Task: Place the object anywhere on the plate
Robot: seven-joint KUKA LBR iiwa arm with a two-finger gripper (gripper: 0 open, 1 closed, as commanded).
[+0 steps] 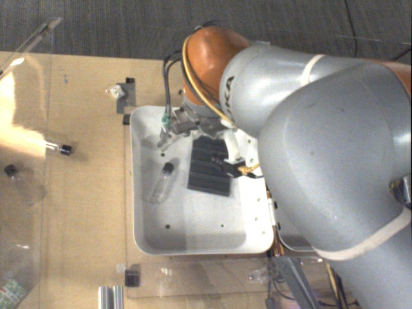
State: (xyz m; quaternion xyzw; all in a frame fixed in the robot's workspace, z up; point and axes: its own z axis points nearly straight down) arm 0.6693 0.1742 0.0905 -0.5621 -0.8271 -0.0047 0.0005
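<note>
**A:** so where's the thing it's supposed to pick up?

**B:** clear vial [160,181], lying flat on the floor of the white bin [193,234]. The gripper [166,134] hangs near the bin's far left corner, and the vial sits just beside it on the near side, not touching.

**A:** is it gripping anything?

**B:** honestly can't tell if it's spread or clamped, too small to read. The vial's black cap [167,168] points at the gripper and its long axis runs far-to-near, slightly slanted, so I'd guess it has to close across that.
</note>
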